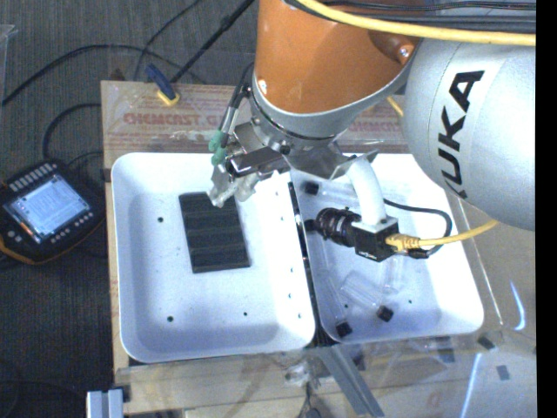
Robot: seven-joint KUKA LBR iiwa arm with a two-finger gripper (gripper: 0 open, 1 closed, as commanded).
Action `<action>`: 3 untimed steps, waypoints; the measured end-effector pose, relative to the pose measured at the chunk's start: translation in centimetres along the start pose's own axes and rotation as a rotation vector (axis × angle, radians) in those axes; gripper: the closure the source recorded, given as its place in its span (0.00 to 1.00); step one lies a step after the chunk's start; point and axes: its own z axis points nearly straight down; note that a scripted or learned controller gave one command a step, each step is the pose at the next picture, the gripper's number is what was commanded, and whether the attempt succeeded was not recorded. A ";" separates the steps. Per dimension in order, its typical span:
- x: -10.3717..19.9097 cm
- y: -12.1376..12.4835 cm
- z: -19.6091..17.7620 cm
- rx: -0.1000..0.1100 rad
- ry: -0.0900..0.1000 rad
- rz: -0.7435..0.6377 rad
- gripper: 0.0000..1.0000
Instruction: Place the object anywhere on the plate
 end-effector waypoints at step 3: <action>-11.4 15.3 -0.8 0.001 0.000 0.165 1.00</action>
